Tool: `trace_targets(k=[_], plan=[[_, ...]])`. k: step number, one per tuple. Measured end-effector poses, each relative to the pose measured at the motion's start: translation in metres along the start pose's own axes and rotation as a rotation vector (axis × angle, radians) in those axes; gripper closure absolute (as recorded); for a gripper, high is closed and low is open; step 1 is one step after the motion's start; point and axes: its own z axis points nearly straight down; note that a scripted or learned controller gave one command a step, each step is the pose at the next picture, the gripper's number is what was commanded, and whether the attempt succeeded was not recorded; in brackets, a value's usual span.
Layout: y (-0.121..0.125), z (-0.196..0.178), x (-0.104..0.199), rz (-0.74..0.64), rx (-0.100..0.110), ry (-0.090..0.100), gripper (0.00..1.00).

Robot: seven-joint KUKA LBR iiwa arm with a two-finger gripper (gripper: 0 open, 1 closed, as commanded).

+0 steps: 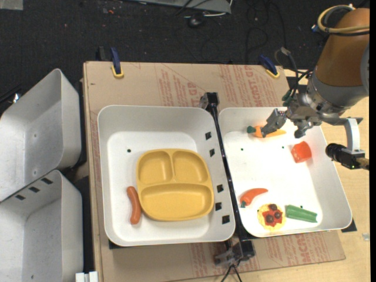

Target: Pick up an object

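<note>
A: Where's the gripper [278, 122] right now?
B: Over the far part of the right bin [329, 216], arm [341, 57] coming in from the right. Fingertips sit right at the toy carrot [265, 132].

A: Pinching it?
B: Can't tell. Fingers are dark and overlap the carrot's orange body; the gap between them isn't readable at this angle. Not calling it spread or pressed together.

A: Carrot position?
B: Near the right bin's far-left corner, lying on the floor of the bin, green top end pointing left, orange end under the gripper.

A: Other stuff in that bin?
B: Orange-red block-like piece [301, 151] just right of the gripper, apart from it. Red chili pepper [253, 195] near the left wall, lower half. Small yellow pizza piece with dark red toppings [271, 215] at the near edge, and a green bean-like piece [301, 214] just beside it on the right.

A: Left bin?
B: Left bin [117, 122] holds a yellow divided plate [174, 184], three compartments, roughly centred. A toy sausage [134, 204] lies just beside its left edge, lengthwise along it.

A: Surface?
B: Both bins sit side by side on a brown board surface [176, 81], touching along the middle divider.
</note>
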Motion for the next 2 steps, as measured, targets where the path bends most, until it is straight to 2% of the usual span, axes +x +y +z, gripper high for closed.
trace_targets(k=[1, 2], plan=[[0.002, -0.006, 0.0, -0.002, -0.012, -0.002, 0.0], [0.004, 0.055, 0.008, -0.001, -0.006, -0.001, 0.0]])
